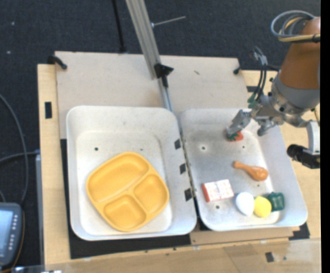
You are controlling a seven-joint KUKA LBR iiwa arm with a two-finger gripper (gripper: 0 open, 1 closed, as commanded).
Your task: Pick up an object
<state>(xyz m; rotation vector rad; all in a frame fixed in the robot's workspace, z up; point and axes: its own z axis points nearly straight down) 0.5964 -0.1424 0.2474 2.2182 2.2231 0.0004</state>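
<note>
My gripper (249, 129) hangs open over the far part of the right bin (210, 129), its two fingers spread wide. A small red object (238, 136) lies on the bin floor right at the left fingertip, partly hidden by it, and nothing is between the fingers. Nearer the front lie an orange drumstick-shaped toy (251, 170), a red and white box (218, 190), a white egg (245, 203), a yellow ball (262, 207) and a dark green object (276, 201).
A yellow divided plate (128, 191) lies in the left bin (79, 129). A slanted metal pole (145, 33) rises behind the bins. The arm's grey and orange body (298, 73) stands over the right bin's far right corner.
</note>
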